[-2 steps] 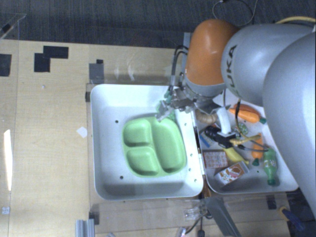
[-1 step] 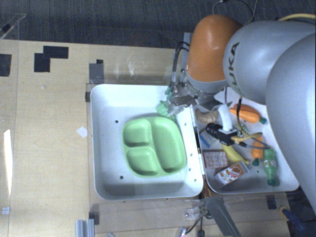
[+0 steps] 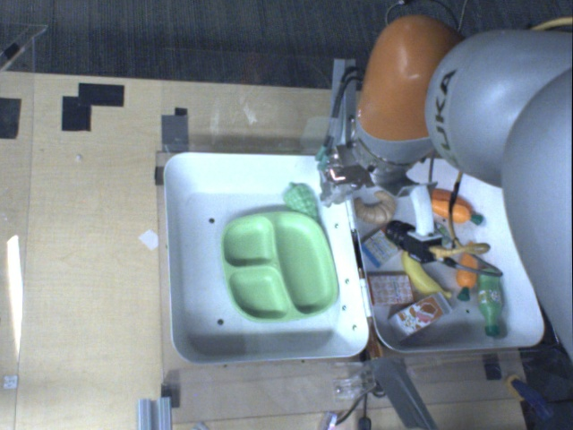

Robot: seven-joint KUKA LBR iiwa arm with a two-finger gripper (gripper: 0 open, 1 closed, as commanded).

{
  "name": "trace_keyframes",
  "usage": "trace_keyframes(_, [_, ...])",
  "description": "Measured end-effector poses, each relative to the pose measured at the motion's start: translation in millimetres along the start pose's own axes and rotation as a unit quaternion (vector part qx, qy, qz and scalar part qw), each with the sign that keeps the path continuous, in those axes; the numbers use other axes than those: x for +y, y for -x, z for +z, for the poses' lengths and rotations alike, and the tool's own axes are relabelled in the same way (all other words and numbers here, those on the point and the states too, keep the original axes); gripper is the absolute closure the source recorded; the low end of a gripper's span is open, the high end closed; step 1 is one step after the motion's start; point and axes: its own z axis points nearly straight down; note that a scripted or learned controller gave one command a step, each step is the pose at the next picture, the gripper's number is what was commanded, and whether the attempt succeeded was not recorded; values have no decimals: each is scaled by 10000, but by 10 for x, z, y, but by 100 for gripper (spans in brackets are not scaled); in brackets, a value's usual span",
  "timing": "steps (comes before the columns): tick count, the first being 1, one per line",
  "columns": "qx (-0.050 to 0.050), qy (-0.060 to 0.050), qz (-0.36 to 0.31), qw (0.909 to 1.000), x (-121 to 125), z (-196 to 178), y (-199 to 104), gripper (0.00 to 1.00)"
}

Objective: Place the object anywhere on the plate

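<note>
The green object (image 3: pixel 303 199) lies just beside the plate (image 3: pixel 277 265), not on it; the gripper (image 3: pixel 338 176) hovers near, grip unclear.

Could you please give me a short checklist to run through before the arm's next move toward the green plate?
1. Green plate lies flat in the left bin: ok.
2. Plate compartments bare, room to set something down: ok.
3. Gripper position: over the divide between the bins, beside the plate's far corner, not over the plate: not ok.
4. Small green object sits near the gripper, at the plate's far edge; whether it is gripped: cannot tell.
5. Finger state: cannot tell.
6. Banana, bottle and the other items lie in the right bin, apart from the plate: ok.
</note>
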Motion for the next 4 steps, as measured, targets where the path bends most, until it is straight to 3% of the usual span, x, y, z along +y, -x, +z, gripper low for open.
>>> trace_keyframes(1, [-3,13,-94,10000,720,-439,30,100])
trace_keyframes(2, [-5,0,-131,9999,115,-316,258,100])
trace_keyframes(3, [1,-16,-179,9998,-617,385,-162,100])
trace_keyframes(4, [-3,0,-67,10000,-151,-66,144,100])
